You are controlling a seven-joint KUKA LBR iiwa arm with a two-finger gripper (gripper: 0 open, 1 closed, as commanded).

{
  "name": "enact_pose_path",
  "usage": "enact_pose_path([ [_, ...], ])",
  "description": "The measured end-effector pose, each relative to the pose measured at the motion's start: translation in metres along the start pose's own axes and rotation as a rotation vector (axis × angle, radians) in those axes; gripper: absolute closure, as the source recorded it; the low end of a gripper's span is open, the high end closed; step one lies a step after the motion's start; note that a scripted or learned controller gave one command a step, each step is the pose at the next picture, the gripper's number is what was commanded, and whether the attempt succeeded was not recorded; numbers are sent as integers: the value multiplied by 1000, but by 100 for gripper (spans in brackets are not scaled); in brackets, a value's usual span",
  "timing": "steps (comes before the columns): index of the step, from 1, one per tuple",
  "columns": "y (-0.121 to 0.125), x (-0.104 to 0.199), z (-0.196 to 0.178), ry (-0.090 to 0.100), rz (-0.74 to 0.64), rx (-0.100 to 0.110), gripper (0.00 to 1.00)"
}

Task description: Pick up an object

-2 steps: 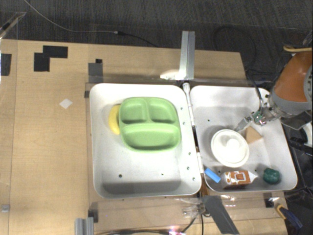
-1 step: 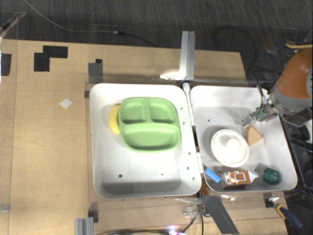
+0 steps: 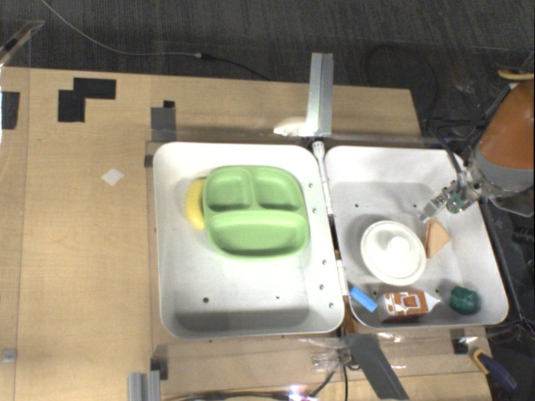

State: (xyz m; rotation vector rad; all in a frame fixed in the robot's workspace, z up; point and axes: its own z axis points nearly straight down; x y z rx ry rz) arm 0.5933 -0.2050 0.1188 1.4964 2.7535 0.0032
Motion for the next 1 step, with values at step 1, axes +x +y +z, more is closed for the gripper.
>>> enact_pose_path([
  [1,-6,3,-12,1,197,1,100],
])
